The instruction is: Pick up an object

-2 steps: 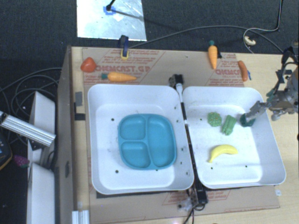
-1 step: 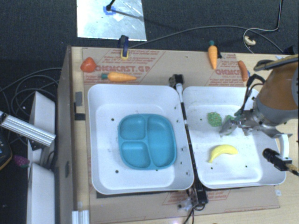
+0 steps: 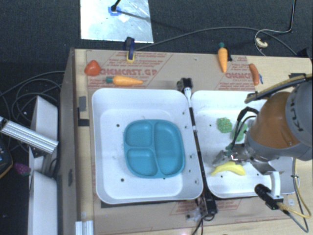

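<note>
Cardboard covered the bench [image 3: 146, 65], with toy carrots along its far edge. At left, one bin [image 3: 105, 131] held a blue divided plate [image 3: 154, 148]. In the right bin [image 3: 210, 111] lay a green piece [image 3: 224, 125] and a banana [image 3: 228, 169]. The gripper [image 3: 226, 156] hung just above the banana, seemingly touching it; how it stood I could not tell. Nothing looked lifted yet, so grasping and raising remained.

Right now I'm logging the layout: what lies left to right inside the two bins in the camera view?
Blue divided plate → yellow banana → orange-banded arm. The green broccoli sits directly above the banana, so unordered.
</note>
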`<act>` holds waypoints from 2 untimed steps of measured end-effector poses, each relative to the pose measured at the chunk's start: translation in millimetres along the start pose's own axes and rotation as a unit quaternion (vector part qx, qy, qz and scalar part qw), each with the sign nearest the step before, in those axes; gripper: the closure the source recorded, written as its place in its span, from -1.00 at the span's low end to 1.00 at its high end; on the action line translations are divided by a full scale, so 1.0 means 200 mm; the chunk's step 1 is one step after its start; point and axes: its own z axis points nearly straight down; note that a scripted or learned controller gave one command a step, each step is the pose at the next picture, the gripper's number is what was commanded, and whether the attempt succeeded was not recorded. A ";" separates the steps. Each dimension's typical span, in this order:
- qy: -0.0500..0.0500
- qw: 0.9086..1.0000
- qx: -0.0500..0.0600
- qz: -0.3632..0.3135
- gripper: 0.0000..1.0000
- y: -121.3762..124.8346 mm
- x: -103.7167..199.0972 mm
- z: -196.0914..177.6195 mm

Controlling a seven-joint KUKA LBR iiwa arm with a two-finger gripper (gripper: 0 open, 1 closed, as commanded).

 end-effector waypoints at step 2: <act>-0.003 1.000 -0.004 0.001 1.00 0.37 -0.46 -0.45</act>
